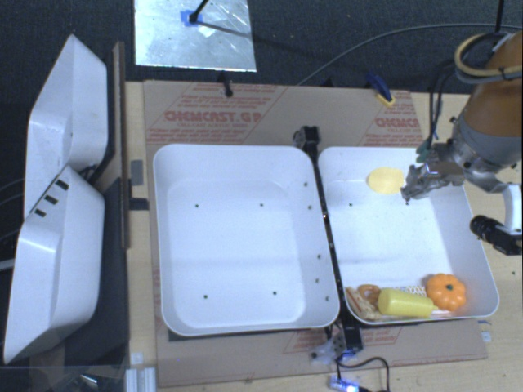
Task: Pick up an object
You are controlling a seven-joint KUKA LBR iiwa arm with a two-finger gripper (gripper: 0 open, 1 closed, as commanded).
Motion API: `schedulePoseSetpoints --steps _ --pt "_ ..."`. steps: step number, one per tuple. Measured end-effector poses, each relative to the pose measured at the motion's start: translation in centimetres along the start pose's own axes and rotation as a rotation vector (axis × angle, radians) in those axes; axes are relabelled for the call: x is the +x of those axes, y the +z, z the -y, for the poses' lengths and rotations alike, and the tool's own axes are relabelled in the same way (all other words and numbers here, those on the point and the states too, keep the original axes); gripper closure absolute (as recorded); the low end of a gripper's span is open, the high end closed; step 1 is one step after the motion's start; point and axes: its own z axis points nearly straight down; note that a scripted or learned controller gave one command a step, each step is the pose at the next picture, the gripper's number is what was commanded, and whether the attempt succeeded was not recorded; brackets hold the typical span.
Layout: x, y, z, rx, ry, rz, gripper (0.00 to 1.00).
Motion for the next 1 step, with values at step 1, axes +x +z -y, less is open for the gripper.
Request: schedulePoseSetpoints --steps 1 --pt "4.45 0.13 0.98 0.001 0.000 0.000 1.00"
